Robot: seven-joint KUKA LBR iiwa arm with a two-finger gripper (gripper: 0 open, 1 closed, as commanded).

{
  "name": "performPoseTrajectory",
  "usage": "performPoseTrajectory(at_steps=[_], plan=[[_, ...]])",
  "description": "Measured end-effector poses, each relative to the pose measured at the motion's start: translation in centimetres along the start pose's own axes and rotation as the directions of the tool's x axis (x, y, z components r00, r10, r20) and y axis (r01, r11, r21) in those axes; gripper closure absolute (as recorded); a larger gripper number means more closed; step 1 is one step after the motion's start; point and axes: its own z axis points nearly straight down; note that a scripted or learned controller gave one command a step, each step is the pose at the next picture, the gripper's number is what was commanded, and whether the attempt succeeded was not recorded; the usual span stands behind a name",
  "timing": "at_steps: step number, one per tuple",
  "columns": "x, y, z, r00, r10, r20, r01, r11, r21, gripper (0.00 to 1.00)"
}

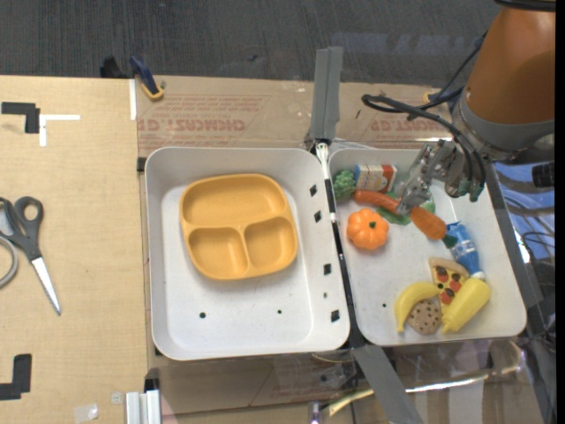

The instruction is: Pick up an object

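While the arm (516, 69) hangs over the right bin (508, 325); yellow tray (238, 228) sits in left bin | gripper (413, 197) low by carrot (427, 223) and sausage (378, 200); finger spacing unclear | advice: centre on one toy before closing, avoid pumpkin (368, 230)

The arm is reaching in over the right bin (508, 263), its gripper (413, 193) hanging low near the bin's far edge, just above a red sausage (378, 200) and a carrot (429, 223). A small pumpkin (367, 230) is sitting beside them toward the bin's left wall. A banana (408, 299), a cookie (425, 316) and a pizza slice (448, 278) are lying by the near edge. A yellow divided plate (237, 224) is resting in the left bin (177, 325). Scissors (32, 247) are lying on the bench at its left edge.
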Motion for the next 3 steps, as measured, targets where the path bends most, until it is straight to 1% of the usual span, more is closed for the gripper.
performPoseTrajectory(at_steps=[1, 2, 3], plan=[[7.4, 5.0, 8.5, 0.982, 0.190, -0.004, -0.190, 0.982, 0.002, 1.00], [-0.9, 7.8, 1.9, 0.955, 0.295, -0.001, -0.295, 0.955, 0.001, 1.00], [11.4, 7.8, 6.8, 0.974, 0.225, -0.005, -0.225, 0.974, 0.003, 1.00]])
